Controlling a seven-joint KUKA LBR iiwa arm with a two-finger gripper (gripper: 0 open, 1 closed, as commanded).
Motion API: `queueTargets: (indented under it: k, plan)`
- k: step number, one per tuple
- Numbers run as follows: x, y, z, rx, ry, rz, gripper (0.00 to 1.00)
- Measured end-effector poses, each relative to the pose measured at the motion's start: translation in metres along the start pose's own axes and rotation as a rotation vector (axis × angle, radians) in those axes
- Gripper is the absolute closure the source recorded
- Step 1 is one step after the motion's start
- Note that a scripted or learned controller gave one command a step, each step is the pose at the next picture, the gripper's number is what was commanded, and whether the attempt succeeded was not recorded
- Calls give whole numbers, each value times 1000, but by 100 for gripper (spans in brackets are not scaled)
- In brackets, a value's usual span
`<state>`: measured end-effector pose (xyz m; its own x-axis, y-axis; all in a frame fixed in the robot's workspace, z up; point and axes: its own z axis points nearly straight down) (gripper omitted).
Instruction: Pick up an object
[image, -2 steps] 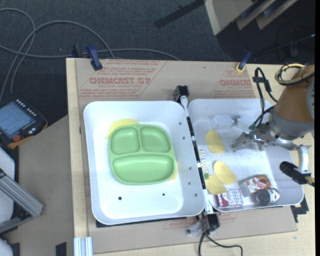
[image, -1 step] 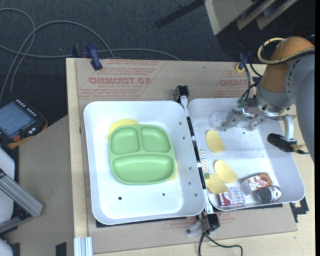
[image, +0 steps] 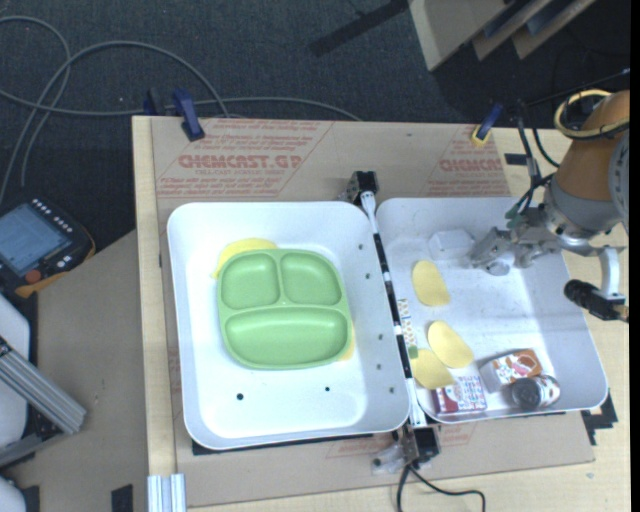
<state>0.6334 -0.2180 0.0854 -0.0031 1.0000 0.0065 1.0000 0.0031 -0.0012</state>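
Observation:
The right bin (image: 545, 315) holds three flat yellow pieces: one (image: 431, 283) near its upper left, and two more (image: 450, 344) (image: 432, 372) lower down by the divider. A red and white packet (image: 462, 395) and a brown and white container with a dark lid (image: 520, 377) lie along its front edge. A small clear object (image: 450, 243) sits near the back. My gripper (image: 497, 258) hangs over the back of this bin, just right of the clear object, with nothing seen in it.
The left bin (image: 190, 300) bears a green divided plate (image: 285, 308) lying over a yellow item (image: 245, 247). A black hinge strip (image: 385, 290) runs between the bins. Blue clamps (image: 186, 113) grip the board's back edge. A handheld pendant (image: 35, 240) lies far left.

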Motion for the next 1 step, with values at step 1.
queueTargets:
  k: [1]
  plan:
    - [-1, 0, -10, -3, -6, -1, 100]
